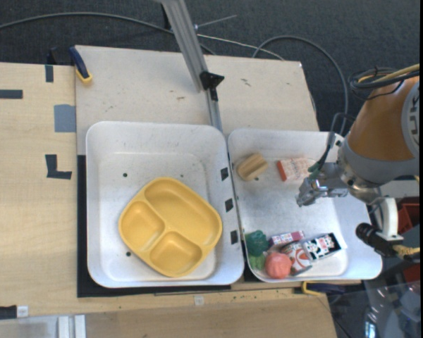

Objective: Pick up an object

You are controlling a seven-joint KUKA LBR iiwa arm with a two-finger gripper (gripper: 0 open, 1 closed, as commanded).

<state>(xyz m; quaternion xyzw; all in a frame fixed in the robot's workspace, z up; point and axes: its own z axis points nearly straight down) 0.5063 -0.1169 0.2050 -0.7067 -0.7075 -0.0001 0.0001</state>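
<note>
The right bin (268, 203) holds a tan bread-like block (252, 166) at its back, a pink-and-white packet (294, 168) beside that, and along its front a green item (256, 243), a red ball-like item (278, 265), a small pink box (287, 239) and a black-and-white carton (320, 247). My gripper (311, 191) hangs over the right side of that bin, just in front of the pink-and-white packet. The view is too small to show how its tips stand, and I see no object in them.
The left bin (102, 189) holds a yellow divided plate (170, 225). A slanted metal pole (190, 41) runs down to the seam between the bins. A blue-and-yellow clamp (80, 65) sits at the bench's back left. Cables lie behind the bench.
</note>
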